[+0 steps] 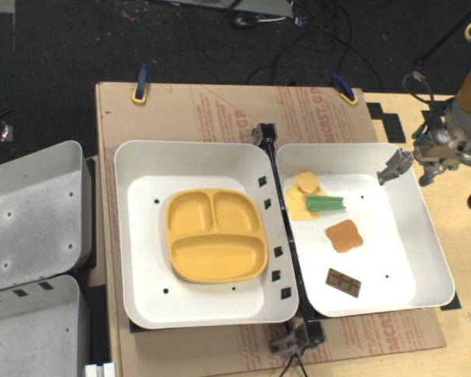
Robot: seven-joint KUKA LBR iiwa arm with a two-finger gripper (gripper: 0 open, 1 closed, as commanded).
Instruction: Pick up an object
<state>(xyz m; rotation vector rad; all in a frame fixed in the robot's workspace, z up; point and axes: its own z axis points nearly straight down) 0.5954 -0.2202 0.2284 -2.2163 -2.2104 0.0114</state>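
The right bin holds a pale yellow flat piece with a round yellow piece on it, a green stick, a brown toast-like slice and a dark chocolate bar. My gripper hangs over the bin's far right rim, with its two fingers spread apart and nothing between them. It is well right of the green stick and up-right of the brown slice.
A yellow divided tray lies in the left bin. A black divider with clips runs between the bins. Grey metal trays sit at the far left. Cables cross the dark floor behind.
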